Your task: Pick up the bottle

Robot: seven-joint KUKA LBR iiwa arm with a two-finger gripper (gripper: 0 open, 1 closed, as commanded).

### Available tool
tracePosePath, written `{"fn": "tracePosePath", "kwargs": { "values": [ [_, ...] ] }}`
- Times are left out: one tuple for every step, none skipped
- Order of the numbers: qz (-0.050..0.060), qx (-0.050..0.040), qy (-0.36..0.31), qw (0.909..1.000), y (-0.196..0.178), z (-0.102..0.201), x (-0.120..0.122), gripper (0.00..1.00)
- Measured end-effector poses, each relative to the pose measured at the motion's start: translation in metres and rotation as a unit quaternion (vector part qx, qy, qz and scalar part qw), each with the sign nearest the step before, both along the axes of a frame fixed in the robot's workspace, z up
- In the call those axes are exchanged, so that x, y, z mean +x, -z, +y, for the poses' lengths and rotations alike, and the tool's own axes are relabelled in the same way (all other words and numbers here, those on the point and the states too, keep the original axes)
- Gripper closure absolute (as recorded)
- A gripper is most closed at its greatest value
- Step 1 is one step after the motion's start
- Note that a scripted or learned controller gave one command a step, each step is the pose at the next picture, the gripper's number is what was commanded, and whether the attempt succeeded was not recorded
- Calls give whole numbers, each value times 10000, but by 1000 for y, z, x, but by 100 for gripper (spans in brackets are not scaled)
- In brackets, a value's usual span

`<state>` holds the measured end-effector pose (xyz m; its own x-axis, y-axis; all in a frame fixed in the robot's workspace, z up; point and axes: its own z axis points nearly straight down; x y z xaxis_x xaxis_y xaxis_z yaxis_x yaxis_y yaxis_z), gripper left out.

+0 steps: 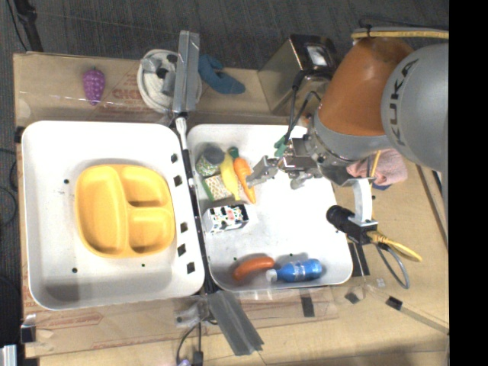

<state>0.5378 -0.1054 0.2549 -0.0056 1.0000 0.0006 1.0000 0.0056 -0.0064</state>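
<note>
Bench [69,97]: two white bins [46,197], purple grapes [93,85].

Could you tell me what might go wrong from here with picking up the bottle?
The gripper sits beside the carrot and banana, far from the blue bottle, so it may grab the wrong item. The bottle lies against the bin wall, touching the sausage, leaving little finger room.

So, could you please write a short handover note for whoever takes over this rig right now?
Claw: hovering over the upper part of the right bin, next to the carrot and banana; nothing seen between its fingers, and I cannot tell if it is open.
Blue bottle: lying on its side at the right bin's near edge, beside the red sausage.
Yellow tray: in the left bin.
Done: nothing yet; bottle untouched.
Left: move to the bottle, grasp, lift.
</note>
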Motion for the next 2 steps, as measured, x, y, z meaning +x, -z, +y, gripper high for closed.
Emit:
{"fn": "tracePosePath", "kwargs": {
  "values": [
    [-12, 2, -616, 9981, 16, -76, -61, 0],
    [-7, 11, -1058, 9944, 124, -86, -62, 0]
  ]
}}
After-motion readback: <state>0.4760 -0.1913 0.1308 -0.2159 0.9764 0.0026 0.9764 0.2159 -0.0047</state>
